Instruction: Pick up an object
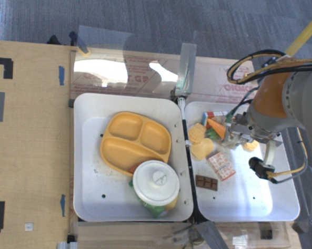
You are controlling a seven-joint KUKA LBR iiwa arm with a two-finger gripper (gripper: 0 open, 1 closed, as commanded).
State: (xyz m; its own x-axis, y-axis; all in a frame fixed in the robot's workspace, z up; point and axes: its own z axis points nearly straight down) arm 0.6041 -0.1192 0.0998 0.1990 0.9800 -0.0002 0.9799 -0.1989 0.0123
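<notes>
Gripper (233,137) is down in the right bin (256,206), near its far left end, hanging over a heap of small toy food. Honestly can't tell how the gripper is set, since the wrist blocks that part.

Right under and just left of it there's an orange carrot-looking piece (215,125) with a green bit (214,134) beside it. Further left sits a yellow waffle-like piece (196,132) and a pale yellow lump (202,149) touching it. Just below the gripper lies a red-and-white patterned packet (221,165), and past that a brown chocolate bar (206,183). On its right side, a small yellow thing (250,146) peeks out.

Well off to the left, the other bin (85,159) has an orange divided plate (135,141) with a white lidded cup (156,181) resting against its near edge.
</notes>
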